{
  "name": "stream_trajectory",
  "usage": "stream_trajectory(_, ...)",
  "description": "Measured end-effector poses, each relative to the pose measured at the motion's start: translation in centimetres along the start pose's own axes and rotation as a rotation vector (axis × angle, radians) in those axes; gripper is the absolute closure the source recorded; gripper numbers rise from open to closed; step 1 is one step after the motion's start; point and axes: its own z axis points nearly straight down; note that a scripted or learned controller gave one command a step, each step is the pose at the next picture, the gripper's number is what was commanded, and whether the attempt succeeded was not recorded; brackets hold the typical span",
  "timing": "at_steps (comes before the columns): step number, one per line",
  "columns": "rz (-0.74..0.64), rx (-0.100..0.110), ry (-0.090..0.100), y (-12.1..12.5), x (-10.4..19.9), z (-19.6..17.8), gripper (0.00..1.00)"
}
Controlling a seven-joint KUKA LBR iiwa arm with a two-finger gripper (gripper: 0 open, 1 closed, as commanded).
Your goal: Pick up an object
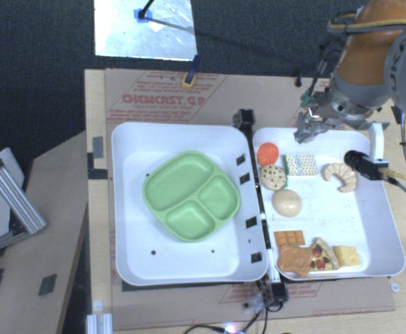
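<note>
None of the pick looked done: arm's jaws (307,132) hung over the right bin's (387,221) far rim, spread or pressed together I could not tell (too blurred); croissant (340,175), egg (286,202), cookie (273,177) lay ungrasped

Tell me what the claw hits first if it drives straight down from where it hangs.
Probably bare floor of the right bin near its back rim; the claw points there. The patterned block lies just in front. Depth is unclear.
</note>
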Motion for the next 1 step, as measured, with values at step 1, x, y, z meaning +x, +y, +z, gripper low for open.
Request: stream_trajectory(1,0.003,0.002,0.0,-0.37,0.09,0.5,1.0)
